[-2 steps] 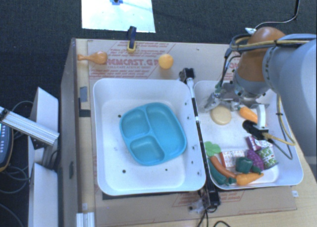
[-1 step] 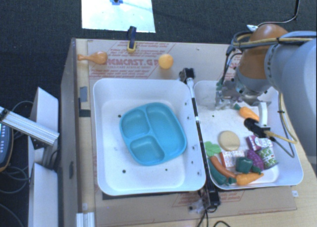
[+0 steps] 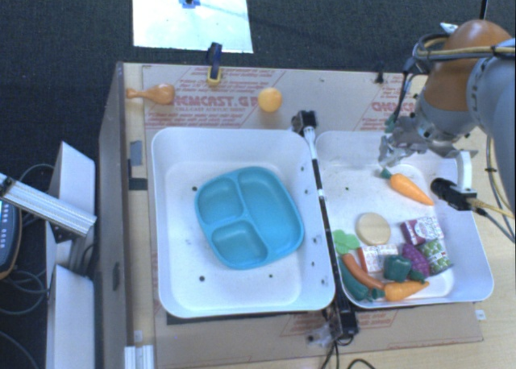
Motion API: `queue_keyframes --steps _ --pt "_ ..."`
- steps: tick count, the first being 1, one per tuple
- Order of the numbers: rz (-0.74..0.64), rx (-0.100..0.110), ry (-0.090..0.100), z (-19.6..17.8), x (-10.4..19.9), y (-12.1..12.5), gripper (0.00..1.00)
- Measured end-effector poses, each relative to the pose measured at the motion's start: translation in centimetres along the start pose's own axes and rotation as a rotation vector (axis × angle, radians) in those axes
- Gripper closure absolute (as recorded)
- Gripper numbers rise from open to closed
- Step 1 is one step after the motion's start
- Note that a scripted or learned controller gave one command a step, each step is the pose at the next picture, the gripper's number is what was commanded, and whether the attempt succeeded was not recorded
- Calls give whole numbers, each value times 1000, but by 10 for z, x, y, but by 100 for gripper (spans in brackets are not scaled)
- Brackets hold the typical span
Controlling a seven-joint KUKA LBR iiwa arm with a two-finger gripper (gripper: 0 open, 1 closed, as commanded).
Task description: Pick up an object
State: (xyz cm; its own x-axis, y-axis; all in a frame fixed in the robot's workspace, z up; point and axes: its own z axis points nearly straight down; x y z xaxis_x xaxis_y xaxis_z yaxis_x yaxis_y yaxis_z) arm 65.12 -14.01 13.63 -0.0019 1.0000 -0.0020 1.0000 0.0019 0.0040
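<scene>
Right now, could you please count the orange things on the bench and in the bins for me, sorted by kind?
Carrots: 3
Orange ball: 1
Orange drumstick-shaped toy: 1
Total: 5

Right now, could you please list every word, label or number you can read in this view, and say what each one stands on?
"PRECAST": red print on the brown board behind the bins, partly legible and repeated; the rest is too blurred.
Small food packages in the right bin: printed labels, too small to read.
Blue tray: no text.
</scene>
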Motion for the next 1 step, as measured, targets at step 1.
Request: queue_keyframes --steps 1 --pt "-1 1 1 0 1 0 0"
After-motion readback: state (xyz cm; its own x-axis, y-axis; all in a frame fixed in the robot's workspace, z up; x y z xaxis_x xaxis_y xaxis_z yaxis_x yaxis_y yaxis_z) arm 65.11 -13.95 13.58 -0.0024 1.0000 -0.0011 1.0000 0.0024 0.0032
